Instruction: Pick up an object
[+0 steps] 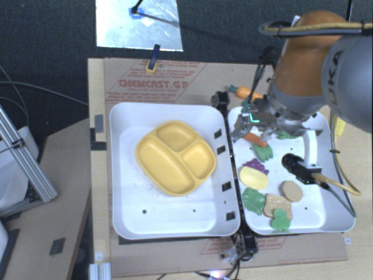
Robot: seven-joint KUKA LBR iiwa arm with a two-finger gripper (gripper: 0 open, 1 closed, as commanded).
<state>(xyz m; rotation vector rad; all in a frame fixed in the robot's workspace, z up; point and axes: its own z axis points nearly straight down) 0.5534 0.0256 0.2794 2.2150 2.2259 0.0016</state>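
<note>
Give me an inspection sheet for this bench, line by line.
Surface: two white bins, left bin, right bin, on cardboard.
Job's things: toy food in the right bin: yellow piece, purple piece, green piece, tan piece.
Clutter: yellow divided plate in the left bin.
Grippers: gripper low over the right bin's far left corner.
Cables: black cable at left.
Surroundings: dark floor, shiny sheet.

Arm (309,57) low, claw (256,127) pointing down
</note>
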